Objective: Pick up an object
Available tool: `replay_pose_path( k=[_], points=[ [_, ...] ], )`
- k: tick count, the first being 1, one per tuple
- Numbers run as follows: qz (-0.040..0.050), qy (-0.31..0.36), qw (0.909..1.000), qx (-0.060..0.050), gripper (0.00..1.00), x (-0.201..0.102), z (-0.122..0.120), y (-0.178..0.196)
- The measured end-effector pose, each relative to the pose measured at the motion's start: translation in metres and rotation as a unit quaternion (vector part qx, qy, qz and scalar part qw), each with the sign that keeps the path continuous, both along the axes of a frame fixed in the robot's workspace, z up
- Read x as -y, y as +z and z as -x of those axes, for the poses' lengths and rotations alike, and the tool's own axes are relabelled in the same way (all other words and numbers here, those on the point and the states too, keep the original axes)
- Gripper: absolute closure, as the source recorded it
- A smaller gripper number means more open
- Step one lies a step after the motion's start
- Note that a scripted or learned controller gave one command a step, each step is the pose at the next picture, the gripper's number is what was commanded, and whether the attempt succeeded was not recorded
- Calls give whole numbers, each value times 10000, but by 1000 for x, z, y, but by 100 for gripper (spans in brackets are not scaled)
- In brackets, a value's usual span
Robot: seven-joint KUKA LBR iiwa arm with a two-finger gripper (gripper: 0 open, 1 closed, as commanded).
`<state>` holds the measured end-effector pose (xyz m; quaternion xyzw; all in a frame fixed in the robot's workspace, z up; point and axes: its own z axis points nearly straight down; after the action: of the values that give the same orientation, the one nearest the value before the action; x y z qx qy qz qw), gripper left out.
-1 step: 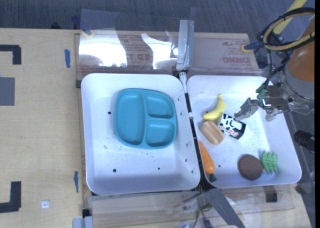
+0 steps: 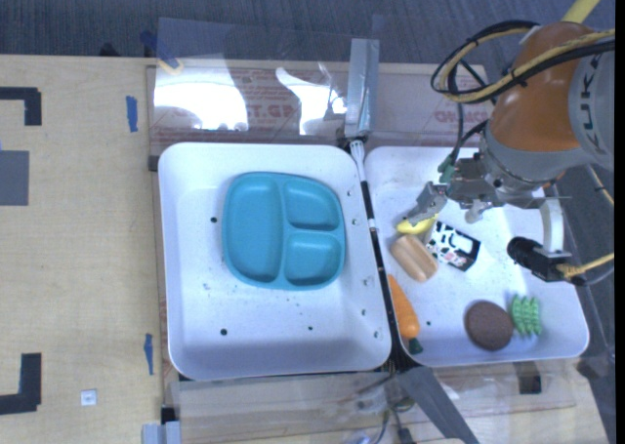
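My gripper (image 2: 449, 215) hangs over the upper left part of the right bin (image 2: 566, 335), open, with nothing between its fingers. Its left finger (image 2: 427, 204) points down at a small yellow piece (image 2: 414, 226). Just below lie a tan bread-like roll (image 2: 414, 259) and a black-and-white patterned item (image 2: 455, 246), which sits right under the fingertips. An orange carrot (image 2: 403, 307) rests along the bin's left wall. A brown round object (image 2: 487, 325) and a green ridged piece (image 2: 526, 315) lie at the front right.
The left bin (image 2: 186, 266) holds a blue divided plate (image 2: 284, 229). A metal divider (image 2: 360, 100) stands at the back between the bins. Cables and a black fitting (image 2: 532, 257) hang off the wrist over the right bin's right side.
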<state>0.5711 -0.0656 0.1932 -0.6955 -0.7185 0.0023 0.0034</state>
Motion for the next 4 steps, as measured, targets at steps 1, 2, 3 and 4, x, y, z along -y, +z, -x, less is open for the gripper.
replay_pose_path(
  k=[1, 2, 3, 4],
  points=[
    [12, 255, 9996, 91, 0, 32, -20, -104],
    [8, -341, 9994, 66, 0, 50, 32, -105],
    [18, 6, 10000, 58, 0, 105, 32, -72],
    [12, -211, 9998, 65, 0, 92, 39, -106]
  ],
)
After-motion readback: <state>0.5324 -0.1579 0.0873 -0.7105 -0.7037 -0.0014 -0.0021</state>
